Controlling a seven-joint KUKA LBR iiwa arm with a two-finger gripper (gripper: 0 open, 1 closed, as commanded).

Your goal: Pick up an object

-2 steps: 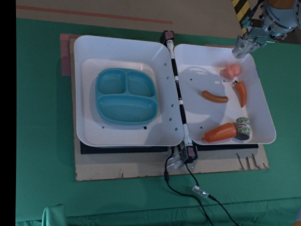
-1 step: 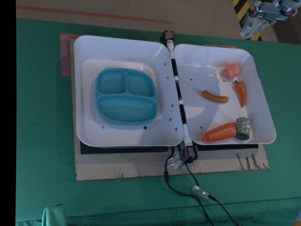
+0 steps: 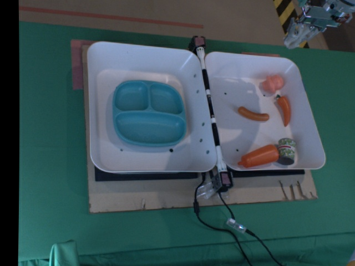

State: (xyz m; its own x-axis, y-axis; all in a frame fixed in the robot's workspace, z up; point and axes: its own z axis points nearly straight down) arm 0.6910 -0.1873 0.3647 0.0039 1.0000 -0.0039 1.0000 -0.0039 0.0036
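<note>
My pincer [image 3: 295, 35] hangs beyond the far right corner of the right bin [image 3: 308, 101], well apart from everything in it; whether it is wide or narrow I cannot tell.

Likely target: sausage [image 3: 253, 113], lying alone near the bin's middle, long axis running left–right, slightly tilted.

Risks: closing along that axis instead of across it, so it rolls away. The orange carrot [image 3: 259, 156] touches a patterned cup [image 3: 287, 148]; a grab there may jam on both.
</note>
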